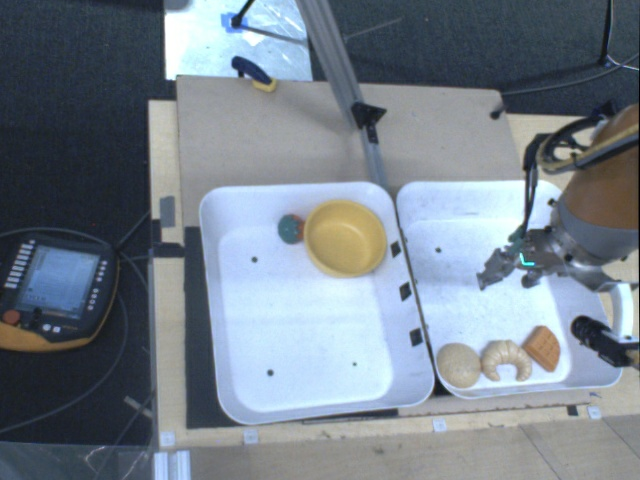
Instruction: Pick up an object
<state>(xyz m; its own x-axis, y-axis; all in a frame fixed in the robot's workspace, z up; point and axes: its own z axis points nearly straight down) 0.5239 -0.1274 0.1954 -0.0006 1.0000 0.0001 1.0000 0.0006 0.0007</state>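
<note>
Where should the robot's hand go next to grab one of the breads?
Probably a short move toward the near edge of the right bin, then down. The hand hangs over bare floor in that bin, while the croissant, the round bun and the orange cracker lie in a row nearer that edge. The croissant looks closest.

- Arm (600, 183) enters from the right edge, wrist angled down and left.
- Gripper (508, 271) hangs low; two fingers apart, nothing seen between them.
</note>
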